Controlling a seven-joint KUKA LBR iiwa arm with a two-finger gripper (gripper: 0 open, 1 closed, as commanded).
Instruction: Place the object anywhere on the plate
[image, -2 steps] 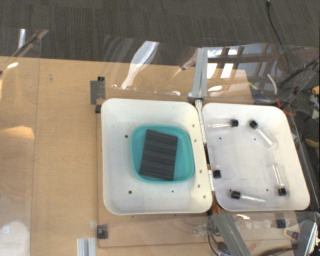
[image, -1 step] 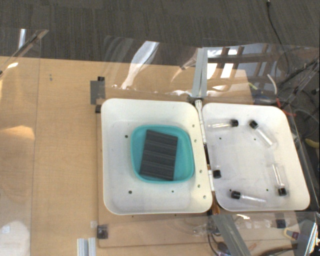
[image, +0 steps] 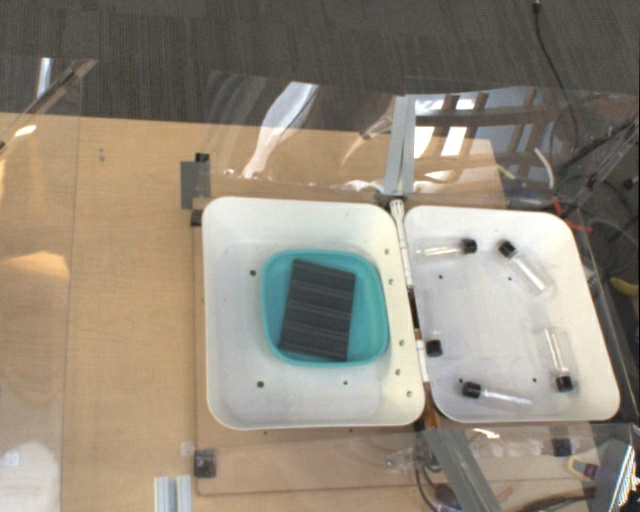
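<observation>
The dark ridged block (image: 318, 309) lies flat on the teal plate (image: 374, 330), centred in the left bin (image: 230, 390). The gripper's state can't be judged. Clear tubes (image: 520, 265) lie in the right bin (image: 590, 400), 3 o'clock of the plate. Best leave the block undisturbed.

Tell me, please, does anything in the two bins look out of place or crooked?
Nothing stands out. The dark ridged block lies flat on the teal plate in the left bin, slightly rotated. The right bin holds small clear tubes with black caps.
</observation>
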